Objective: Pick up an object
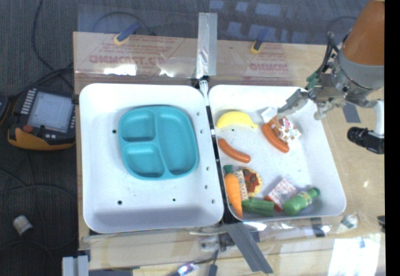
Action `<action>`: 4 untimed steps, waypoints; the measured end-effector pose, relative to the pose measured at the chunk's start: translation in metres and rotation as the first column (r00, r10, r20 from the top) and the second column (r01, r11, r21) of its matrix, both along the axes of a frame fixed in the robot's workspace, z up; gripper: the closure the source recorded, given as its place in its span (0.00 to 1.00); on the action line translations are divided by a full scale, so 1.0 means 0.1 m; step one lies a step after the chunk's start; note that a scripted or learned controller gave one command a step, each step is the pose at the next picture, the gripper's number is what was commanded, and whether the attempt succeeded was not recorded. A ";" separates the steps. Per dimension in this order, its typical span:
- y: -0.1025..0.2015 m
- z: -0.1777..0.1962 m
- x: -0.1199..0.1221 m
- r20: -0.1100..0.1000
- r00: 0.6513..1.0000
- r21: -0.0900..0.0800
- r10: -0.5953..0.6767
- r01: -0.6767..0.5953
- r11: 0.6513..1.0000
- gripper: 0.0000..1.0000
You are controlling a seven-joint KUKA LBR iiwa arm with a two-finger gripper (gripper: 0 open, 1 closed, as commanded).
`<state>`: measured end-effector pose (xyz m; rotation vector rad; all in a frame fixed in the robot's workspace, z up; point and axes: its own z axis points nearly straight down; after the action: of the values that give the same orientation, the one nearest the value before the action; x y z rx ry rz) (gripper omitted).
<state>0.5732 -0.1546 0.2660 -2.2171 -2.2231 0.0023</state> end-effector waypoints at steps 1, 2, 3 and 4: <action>0.00 0.00 0.00 0.000 1.000 0.000 0.000 0.000 1.000 0.00; -0.31 -0.93 0.30 -0.001 0.999 -0.002 0.042 -0.042 0.999 0.00; -0.31 -0.93 0.31 -0.001 0.999 -0.002 0.042 -0.042 0.999 0.00; -0.37 -1.60 0.30 0.001 1.000 0.000 -0.027 0.027 1.000 0.00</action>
<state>0.6034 -0.1915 0.1063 -2.2481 -2.1933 0.0009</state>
